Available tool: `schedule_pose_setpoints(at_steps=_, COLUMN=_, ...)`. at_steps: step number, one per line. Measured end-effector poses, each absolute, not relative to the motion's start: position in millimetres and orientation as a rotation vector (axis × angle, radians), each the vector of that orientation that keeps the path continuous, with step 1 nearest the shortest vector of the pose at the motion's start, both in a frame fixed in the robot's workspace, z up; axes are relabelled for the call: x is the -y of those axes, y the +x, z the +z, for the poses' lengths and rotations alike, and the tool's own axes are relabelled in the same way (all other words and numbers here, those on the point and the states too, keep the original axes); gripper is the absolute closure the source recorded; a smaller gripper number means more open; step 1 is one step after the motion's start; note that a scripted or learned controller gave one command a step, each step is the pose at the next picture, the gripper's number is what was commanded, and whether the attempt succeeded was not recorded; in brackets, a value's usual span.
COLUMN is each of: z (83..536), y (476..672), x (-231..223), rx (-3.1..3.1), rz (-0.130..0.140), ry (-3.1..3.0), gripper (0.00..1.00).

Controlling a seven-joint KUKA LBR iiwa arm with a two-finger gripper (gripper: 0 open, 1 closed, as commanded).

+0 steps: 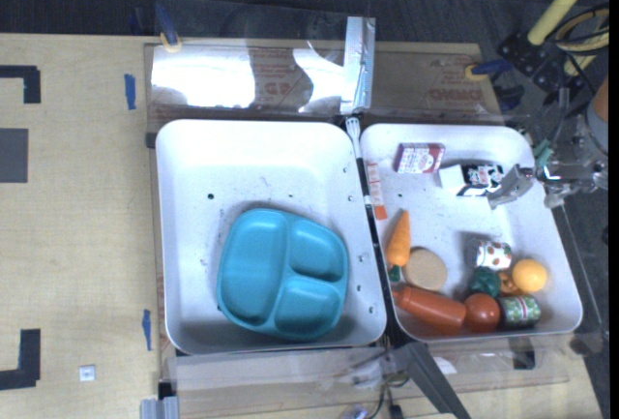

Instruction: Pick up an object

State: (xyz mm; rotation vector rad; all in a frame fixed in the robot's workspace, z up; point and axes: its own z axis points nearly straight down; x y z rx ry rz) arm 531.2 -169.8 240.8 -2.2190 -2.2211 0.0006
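While I hovered at the right bin's (571,311) two o'clock edge | my gripper (517,183) pointed toward nine o'clock, its state I could not tell | nearest object: black-and-white carton (474,177), just beside me at nine o'clock, long axis running nine-to-three.

Even overhead light is cast across the scene, with the two shallow white plastic bins (184,214) rendered bright but not blown out. Strong glare is seen on the clear plastic sheet (247,74) behind the bins, where detail is washed out. Soft shadows are thrown beneath the turquoise divided plate (282,274), and slight overall softness is noticeable.
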Motion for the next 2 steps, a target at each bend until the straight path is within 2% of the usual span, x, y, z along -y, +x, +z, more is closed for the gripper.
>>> schedule_pose_setpoints(at_steps=1, z=127.1, y=510.9, x=212.8, rx=2.283, rz=-0.012, ry=-2.180, gripper=0.00)
schedule_pose_setpoints(at_steps=2, z=89.4, y=610.4, x=204.1, rx=2.010, rz=-0.032, ry=-2.400, gripper=0.00)
